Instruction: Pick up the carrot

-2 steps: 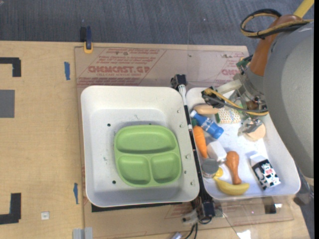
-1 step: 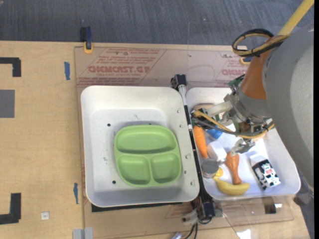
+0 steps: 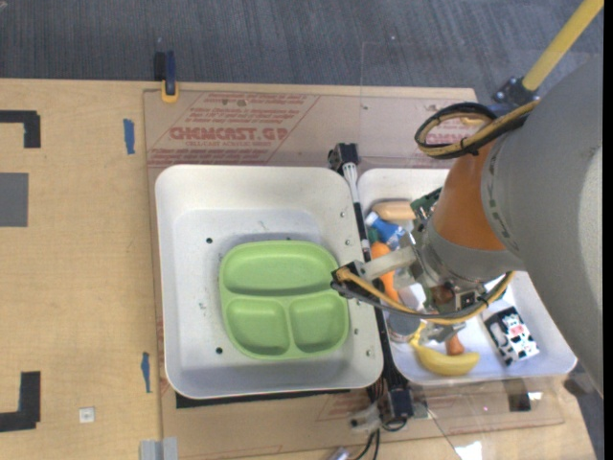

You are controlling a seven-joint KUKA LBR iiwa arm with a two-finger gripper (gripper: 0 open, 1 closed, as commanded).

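Grey arm links, nearest the lens, covered much of the right bin. Leftward, a green tray sat in the left bin. An orange piece, probably the carrot, lay beside the divider. Gripper state could not be determined.

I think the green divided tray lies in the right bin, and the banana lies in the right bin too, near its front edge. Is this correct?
Not quite. The camera view shows the green divided tray in the left bin, not the right one. The banana does lie in the right bin, near its front edge.
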